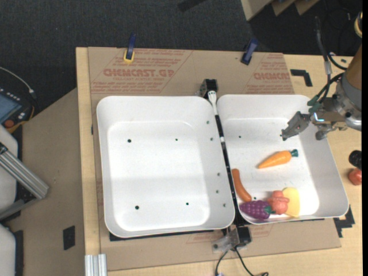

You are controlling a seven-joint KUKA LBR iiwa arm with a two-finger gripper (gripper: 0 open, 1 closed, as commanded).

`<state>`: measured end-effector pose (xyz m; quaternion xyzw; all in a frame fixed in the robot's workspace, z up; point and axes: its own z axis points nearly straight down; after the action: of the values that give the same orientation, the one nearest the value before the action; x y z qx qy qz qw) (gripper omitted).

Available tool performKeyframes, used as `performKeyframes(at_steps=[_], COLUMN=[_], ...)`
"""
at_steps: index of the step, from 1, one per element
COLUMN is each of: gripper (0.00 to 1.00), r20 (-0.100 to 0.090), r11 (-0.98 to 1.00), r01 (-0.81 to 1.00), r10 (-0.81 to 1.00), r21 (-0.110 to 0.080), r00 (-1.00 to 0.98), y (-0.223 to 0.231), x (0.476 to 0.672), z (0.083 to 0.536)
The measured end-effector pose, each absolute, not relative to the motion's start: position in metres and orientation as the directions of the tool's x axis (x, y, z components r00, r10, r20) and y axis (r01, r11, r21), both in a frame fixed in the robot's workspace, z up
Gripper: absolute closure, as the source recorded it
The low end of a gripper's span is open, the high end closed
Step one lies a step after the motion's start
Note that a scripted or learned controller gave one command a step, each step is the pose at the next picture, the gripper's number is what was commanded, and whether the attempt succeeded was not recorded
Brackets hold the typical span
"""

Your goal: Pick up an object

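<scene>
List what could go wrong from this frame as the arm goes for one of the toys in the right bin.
1. The orange plastic carrot lies alone and slanted; the pincer, hovering above and right of it, may just nudge it aside.
2. The purple grape bunch, pink-and-yellow toy and orange-red sausage crowd the shallow white right bin's near wall, so a grab there could catch two or hit the rim.

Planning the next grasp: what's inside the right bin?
Right bin: carrot mid-bin; sausage, purple grapes and a pink-yellow piece along the near edge. The end effector hovers over the far part, covering some floor.
</scene>
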<state>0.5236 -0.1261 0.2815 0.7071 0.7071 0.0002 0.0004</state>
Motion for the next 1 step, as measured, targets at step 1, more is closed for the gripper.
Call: performKeyframes(at_steps=[1], gripper=[0.00], r20=[0.001], r11=[-0.006], r01=[1.000], r10=[1.000], r21=[-0.011], r00=[0.006], y=[-0.1686], x=[0.4876], z=[0.1844])
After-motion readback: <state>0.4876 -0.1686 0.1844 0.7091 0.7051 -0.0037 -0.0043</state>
